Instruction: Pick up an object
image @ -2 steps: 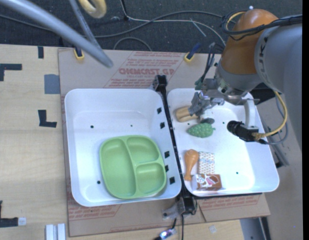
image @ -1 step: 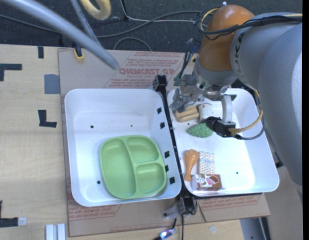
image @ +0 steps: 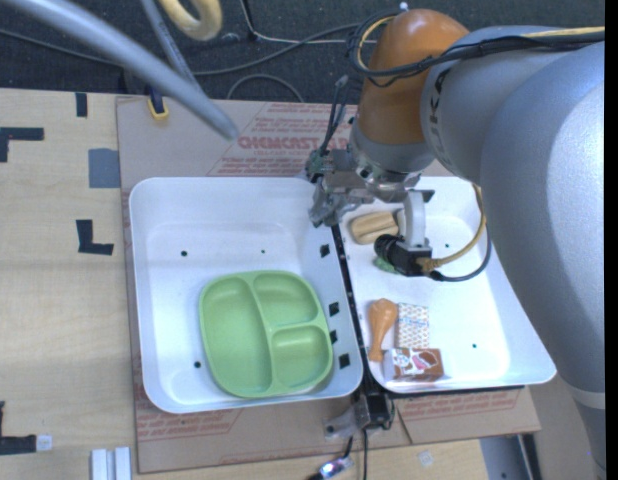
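Observation:
My gripper (image: 329,206) hangs low at the back of the bench, over the wall where the two white bins meet. Just right of it, in the right bin (image: 499,313), lies a tan bread-shaped piece (image: 373,226), partly hidden by the wrist and a black fitting (image: 397,253). Nothing shows between the fingers. Nearer the front of the same bin lie an orange drumstick-shaped toy (image: 382,323), a small patterned packet (image: 415,325) and a little red-and-white box (image: 417,364).
A green divided plate (image: 267,333) lies in the front of the left bin (image: 154,268). A grey pole (image: 119,43) slants across the upper left. Cables trail from the wrist over the right bin.

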Robot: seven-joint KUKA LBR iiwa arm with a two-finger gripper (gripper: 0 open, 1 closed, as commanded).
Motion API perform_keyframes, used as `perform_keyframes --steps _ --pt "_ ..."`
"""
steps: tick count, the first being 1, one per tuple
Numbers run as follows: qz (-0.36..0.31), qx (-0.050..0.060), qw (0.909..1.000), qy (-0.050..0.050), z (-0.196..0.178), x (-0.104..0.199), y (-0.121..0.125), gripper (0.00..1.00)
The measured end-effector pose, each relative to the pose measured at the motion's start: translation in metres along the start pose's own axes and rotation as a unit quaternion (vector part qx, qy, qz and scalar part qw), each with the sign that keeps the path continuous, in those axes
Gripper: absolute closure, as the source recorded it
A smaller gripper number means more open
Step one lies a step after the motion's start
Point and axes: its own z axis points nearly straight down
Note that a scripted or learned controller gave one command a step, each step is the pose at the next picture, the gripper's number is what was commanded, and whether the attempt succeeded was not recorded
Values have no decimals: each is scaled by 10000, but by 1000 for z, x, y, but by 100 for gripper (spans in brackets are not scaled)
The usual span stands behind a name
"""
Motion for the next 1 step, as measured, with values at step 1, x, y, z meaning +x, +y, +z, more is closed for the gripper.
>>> perform_keyframes --steps 1 --pt "-11 -6 10000 10 -14 54 10 100"
